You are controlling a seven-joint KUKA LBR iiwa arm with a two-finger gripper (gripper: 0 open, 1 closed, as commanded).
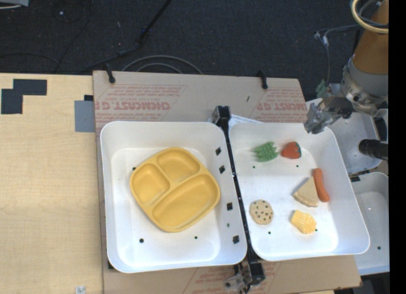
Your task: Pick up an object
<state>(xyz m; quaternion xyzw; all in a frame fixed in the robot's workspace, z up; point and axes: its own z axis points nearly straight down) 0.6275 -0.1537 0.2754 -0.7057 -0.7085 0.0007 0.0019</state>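
- Red strawberry toy with green cap lies beside leafy green piece in right bin
- End effector above bin's far corner; grip state unclear

R bin, shallow white, holds six small toy food items, all lying flat, none stacked.

- Green leafy piece: upper middle of bin, ragged outline.
- Red piece w/ green top, strawberry- or tomato-like: just beside the green one, on its R.
- Orange-red sausage: R side, long axis running top to bottom, slightly tilted.
- Tan wedge, bread- or cheese-like: touching sausage's L edge.
- Yellow chunk, bumpy, corn-like: near bottom, below wedge, apart from it.
- Round cookie w/ dark chips: lower L of bin, near the divider.
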